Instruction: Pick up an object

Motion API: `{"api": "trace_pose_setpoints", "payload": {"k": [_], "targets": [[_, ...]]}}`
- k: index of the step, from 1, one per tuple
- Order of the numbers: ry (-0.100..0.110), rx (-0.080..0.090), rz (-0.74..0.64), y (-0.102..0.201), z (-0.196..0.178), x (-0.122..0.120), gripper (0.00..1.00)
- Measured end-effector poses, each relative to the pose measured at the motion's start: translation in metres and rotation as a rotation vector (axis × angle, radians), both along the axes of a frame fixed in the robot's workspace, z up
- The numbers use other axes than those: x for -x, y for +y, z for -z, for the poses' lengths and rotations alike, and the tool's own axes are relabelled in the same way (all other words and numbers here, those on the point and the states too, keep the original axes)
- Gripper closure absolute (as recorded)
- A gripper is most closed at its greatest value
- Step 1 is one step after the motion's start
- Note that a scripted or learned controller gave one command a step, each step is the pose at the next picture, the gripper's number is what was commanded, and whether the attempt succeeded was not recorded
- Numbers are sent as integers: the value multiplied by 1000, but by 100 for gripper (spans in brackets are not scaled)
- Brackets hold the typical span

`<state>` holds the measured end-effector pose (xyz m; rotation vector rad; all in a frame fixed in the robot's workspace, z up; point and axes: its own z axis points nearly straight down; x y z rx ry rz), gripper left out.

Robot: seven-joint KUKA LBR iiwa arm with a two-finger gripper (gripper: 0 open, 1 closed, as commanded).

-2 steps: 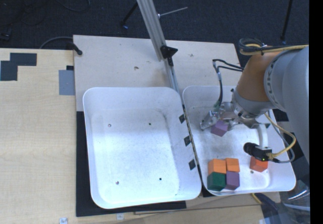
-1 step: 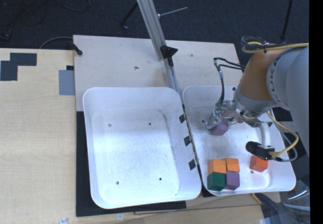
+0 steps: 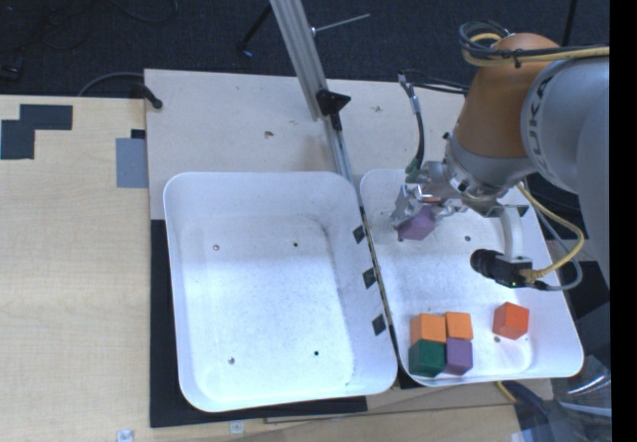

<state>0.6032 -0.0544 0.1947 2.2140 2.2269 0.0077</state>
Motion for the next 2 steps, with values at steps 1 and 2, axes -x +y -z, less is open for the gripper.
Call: {"api": "trace_pose_setpoints", "payload": {"k": [1,2], "targets": [[10,-1,0,62,5,9,100],[5,6,11,-46,5,-45,100]]}}
